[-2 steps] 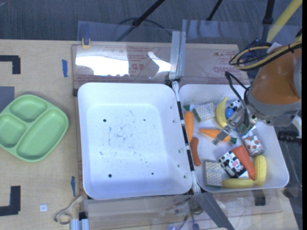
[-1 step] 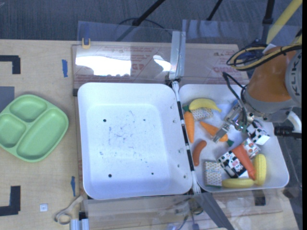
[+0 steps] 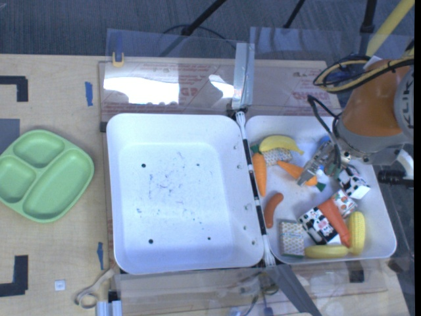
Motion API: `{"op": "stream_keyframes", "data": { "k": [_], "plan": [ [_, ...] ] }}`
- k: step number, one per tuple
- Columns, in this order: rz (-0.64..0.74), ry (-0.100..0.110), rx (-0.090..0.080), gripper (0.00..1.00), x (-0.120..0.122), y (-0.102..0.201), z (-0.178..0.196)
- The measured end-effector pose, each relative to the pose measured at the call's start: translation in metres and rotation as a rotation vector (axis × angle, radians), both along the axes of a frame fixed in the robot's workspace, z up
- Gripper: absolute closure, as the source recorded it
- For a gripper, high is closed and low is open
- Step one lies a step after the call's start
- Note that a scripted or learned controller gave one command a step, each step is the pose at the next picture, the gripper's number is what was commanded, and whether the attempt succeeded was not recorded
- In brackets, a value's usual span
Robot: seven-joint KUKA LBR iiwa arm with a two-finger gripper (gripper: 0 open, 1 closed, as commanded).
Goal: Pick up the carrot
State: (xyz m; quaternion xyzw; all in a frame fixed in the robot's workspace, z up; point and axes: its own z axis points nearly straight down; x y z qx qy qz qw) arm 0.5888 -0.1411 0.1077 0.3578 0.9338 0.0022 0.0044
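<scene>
Several toy foods lie in the right bin [image 3: 385,242]. One orange carrot [image 3: 259,174] lies lengthwise along that bin's left wall. A smaller orange carrot [image 3: 289,168] lies slantwise near the middle, with a green bit at its right end. My gripper [image 3: 314,167] hangs low right over that right end, below the orange wrist band. Whether it touches the carrot is hidden. A third orange-red carrot-like piece [image 3: 334,217] lies lower right, beside a black-and-white box [image 3: 317,224].
A banana [image 3: 279,142] lies at the bin's top, with a corn cob [image 3: 357,232] and another banana [image 3: 325,250] at its lower right. A red sausage-shaped piece [image 3: 272,207] lies lower left. The left bin [image 3: 118,137] adjoins, and a green divided plate [image 3: 46,174] rests at far left.
</scene>
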Motion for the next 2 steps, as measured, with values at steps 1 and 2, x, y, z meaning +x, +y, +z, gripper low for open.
{"op": "stream_keyframes", "data": {
  "k": [1, 2],
  "plan": [
    [-0.167, 0.000, -0.002, 1.00, 0.011, 0.037, -0.018],
    [-0.041, 0.006, 0.000, 1.00, 0.027, 0.075, 0.109]
  ]
}}
